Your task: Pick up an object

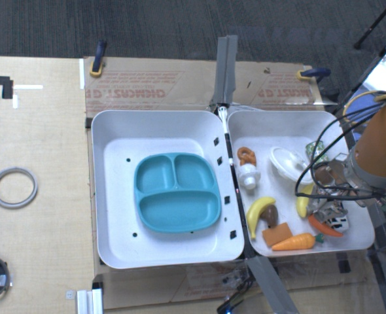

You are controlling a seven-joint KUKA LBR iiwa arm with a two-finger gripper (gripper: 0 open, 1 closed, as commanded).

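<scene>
Orange carrot (294,243) (green-tipped, lying flat) rests beside yellow banana (259,213).

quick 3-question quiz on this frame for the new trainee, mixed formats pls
1. True or false: the blue divided plate lies in the left bin.
2. Multiple choice: what lies directly right of the yellow banana near the right bin's front edge? A) a tape roll B) an orange carrot C) a pair of scissors
3. Fill in: the gripper sits over the ___ bin.

Key
1. True. The plate sits in the middle of the left bin.
2. B. The orange carrot lies along the front wall, with an orange block just behind it.
3. Right. The arm reaches in over the right bin's far right side.
</scene>
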